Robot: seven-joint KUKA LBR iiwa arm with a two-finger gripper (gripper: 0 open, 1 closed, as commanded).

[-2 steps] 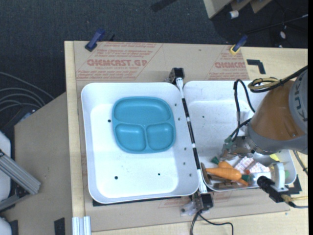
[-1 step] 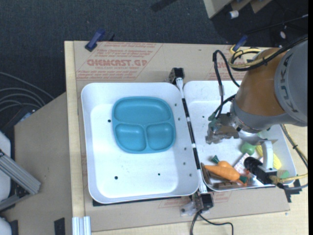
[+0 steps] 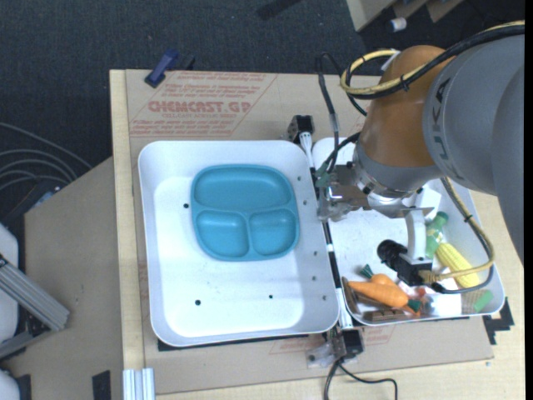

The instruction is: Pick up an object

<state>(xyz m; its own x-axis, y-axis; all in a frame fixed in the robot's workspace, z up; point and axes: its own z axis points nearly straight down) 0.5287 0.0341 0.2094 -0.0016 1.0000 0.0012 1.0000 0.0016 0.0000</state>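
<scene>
My gripper (image 3: 335,197) is low over the left side of the right bin (image 3: 491,286), close to the wall it shares with the left bin, and the grey and orange wrist hides most of it. An orange carrot (image 3: 379,292) lies in the right bin's front corner. A yellow corn cob (image 3: 455,258) and a green piece (image 3: 435,232) lie further right. A brown piece (image 3: 377,313) and small coloured bits (image 3: 425,303) sit along the front wall. I see nothing held by the gripper.
The left bin (image 3: 166,282) holds a blue divided plate (image 3: 245,211) in its rear half. Cables run along the divider between the bins. A blue clip (image 3: 161,68) lies on the board behind the bins.
</scene>
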